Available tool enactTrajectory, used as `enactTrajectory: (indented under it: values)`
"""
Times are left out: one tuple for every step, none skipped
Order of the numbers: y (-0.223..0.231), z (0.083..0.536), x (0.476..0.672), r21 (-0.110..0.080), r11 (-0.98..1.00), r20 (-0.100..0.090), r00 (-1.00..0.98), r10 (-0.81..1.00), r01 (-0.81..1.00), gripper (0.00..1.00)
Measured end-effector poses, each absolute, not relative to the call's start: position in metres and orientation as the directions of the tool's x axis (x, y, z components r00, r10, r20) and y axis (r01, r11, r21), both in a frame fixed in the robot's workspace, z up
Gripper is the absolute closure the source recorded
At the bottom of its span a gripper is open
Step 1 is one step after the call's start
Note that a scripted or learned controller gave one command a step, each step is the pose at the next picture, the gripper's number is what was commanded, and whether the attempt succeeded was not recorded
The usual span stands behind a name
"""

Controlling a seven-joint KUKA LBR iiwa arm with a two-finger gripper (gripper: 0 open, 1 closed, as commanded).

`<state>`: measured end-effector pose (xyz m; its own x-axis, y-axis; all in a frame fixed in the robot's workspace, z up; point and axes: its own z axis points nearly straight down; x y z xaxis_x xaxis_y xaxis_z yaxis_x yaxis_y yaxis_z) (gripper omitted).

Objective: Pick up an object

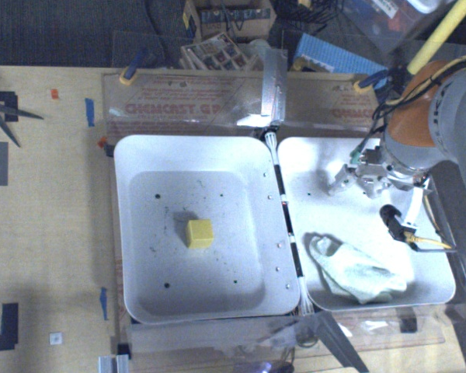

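Note:
A small yellow block [200, 233] lies near the middle of the left bin [140, 162]. A crumpled white cloth [359, 271] rests at the front of the right bin [311, 158]. My gripper [355, 183] hangs over the back half of the right bin, behind the cloth and apart from it. Its two fingers stand spread, open, with nothing between them. The grey arm with its orange band [410, 127] reaches in from the right.
A black cable with a yellow end [408, 231] hangs from the wrist over the right bin's right side. A metal divider [283, 208] separates the bins. Behind them runs a clear taped panel [194, 99], with clutter beyond.

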<state>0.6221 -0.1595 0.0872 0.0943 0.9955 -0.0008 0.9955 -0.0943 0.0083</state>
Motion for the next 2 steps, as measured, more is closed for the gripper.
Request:
enactTrajectory:
  values:
    - [-0.148,0.086,0.667,0.001,-0.297,-0.003,0.297,0.955,0.955,0.0]
    - [-0.145,0.096,0.67,0.004,-0.291,-0.001,0.291,0.957,0.957,1.0]
